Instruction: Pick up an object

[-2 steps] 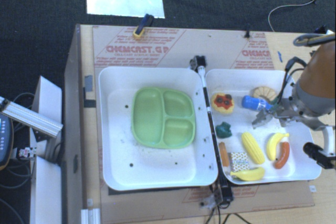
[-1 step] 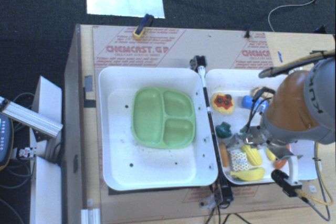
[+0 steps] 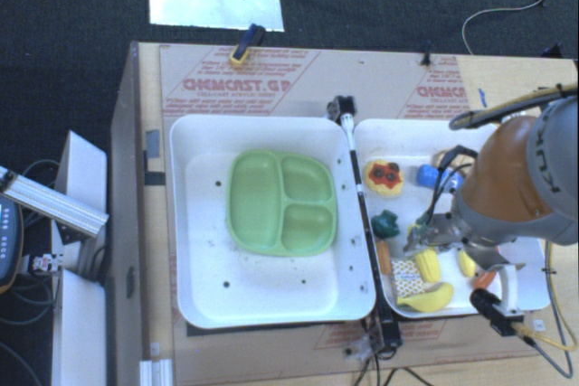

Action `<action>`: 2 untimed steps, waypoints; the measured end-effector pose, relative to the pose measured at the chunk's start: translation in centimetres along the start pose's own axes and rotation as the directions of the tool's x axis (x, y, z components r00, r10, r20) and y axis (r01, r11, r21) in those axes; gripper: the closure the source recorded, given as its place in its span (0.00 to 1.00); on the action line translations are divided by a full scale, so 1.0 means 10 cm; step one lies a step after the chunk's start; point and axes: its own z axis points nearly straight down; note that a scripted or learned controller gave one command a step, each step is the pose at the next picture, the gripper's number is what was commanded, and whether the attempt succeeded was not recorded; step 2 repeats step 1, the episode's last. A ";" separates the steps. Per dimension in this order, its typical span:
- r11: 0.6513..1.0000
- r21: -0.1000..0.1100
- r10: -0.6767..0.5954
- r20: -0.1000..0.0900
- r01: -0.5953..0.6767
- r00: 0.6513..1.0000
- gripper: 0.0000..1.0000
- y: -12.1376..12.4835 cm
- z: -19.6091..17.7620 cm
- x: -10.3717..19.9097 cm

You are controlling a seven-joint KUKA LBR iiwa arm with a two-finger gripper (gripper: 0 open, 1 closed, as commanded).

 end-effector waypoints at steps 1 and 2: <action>1.000 0.002 -0.001 -0.001 0.001 1.000 1.00 0.69 -0.90 0.60; 1.000 0.002 -0.001 -0.001 0.001 1.000 1.00 0.69 -0.90 0.60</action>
